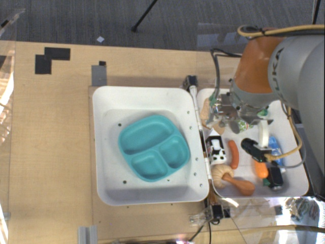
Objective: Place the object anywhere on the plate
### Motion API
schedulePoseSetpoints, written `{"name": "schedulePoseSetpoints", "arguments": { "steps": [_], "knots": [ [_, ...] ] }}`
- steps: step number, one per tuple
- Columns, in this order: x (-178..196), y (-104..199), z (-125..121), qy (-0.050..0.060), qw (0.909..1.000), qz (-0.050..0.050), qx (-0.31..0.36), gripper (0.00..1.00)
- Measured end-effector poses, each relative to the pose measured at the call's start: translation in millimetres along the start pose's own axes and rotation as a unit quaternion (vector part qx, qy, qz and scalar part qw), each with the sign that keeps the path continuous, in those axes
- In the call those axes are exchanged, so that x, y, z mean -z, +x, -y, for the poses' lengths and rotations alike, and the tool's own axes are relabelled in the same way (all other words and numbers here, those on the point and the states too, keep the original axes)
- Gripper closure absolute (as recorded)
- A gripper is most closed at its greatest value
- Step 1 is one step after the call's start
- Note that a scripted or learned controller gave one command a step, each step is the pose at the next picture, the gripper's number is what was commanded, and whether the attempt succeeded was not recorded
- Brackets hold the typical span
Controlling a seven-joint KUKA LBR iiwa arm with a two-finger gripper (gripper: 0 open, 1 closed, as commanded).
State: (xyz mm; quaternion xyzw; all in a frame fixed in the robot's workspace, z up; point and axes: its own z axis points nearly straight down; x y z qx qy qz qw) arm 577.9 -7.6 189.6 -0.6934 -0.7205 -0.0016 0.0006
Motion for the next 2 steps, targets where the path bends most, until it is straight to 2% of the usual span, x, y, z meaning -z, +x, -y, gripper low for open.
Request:
{"name": "schedulePoseSetpoints", "arguments": {
  "steps": [1, 2],
  "knots": [
    [30.4, 87.7, -11.8, -0.001, 0.9999, -0.001, -0.017, 1.0],
    [29.6, 81.9, -11.5, 0.0, 0.9998, 0.001, -0.02, 0.0]
  ]
}}
